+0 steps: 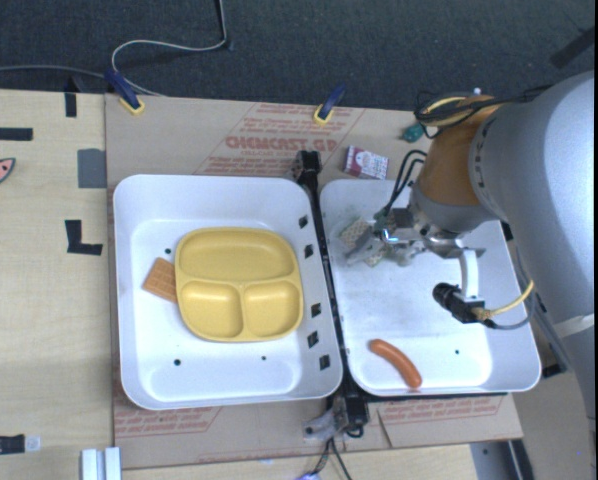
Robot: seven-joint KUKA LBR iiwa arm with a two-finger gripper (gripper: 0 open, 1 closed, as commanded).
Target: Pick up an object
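White plastic made up both shallow bins, two in all, set side by side on a cardboard sheet (269,133) printed with red lettering, which lay on the pale wooden tabletop (39,268). The left bin (144,368), at the centre-left of the frame, held one smooth yellow tray (241,281) with three rounded compartments, and one tan, ridged cracker-like piece (160,280) poked out from under the tray's left edge, partly hidden.

The right bin (479,368) held one orange-red sausage-shaped toy (395,361) lying at a slant near its lower rim, well apart from the arm. Near the bin's upper left sat one small greyish, speckled lump (354,234), too blurred to name.

One grey arm (539,178) with an orange band reached in from the right edge, its bulk cut off by the frame and hiding the bin's upper right corner. The jaws (377,246) sat low over the bin, just beside the greyish lump; I could not tell how far apart they stood or whether they had hold of anything, as the metal parts blurred together there.

Two yellow-and-blue clips (329,105) pinned the cardboard's upper edge. One small red-and-white packet (364,162) lay above the right bin. Dark tape marks dotted the tabletop at left.
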